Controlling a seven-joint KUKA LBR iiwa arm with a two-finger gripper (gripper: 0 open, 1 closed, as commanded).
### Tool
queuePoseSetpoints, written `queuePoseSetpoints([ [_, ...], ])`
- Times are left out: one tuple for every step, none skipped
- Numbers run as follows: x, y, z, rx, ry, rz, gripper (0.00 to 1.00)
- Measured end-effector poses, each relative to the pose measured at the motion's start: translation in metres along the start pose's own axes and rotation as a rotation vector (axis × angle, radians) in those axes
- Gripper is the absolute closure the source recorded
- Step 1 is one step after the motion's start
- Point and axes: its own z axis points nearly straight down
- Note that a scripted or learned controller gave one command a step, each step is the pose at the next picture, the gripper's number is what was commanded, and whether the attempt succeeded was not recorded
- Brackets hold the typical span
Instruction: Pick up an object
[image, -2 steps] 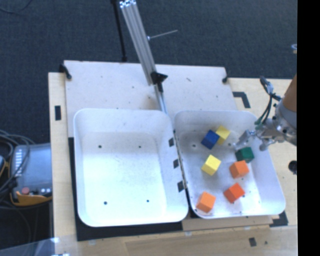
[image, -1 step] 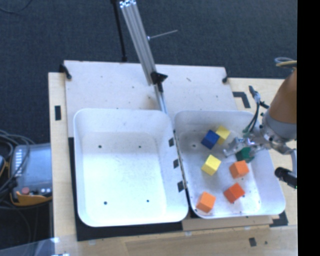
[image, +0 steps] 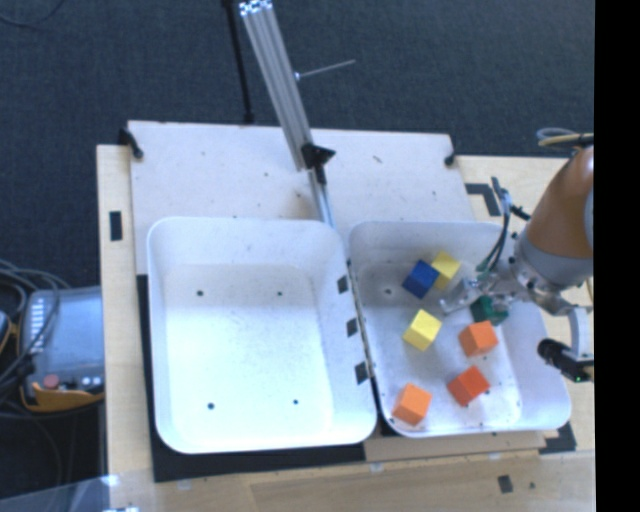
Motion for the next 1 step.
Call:
queuePoseSetpoints([
  [-0.0024, 0.0009, -0.0095, -0.006, -0.004, 0.007, 1.00],
])
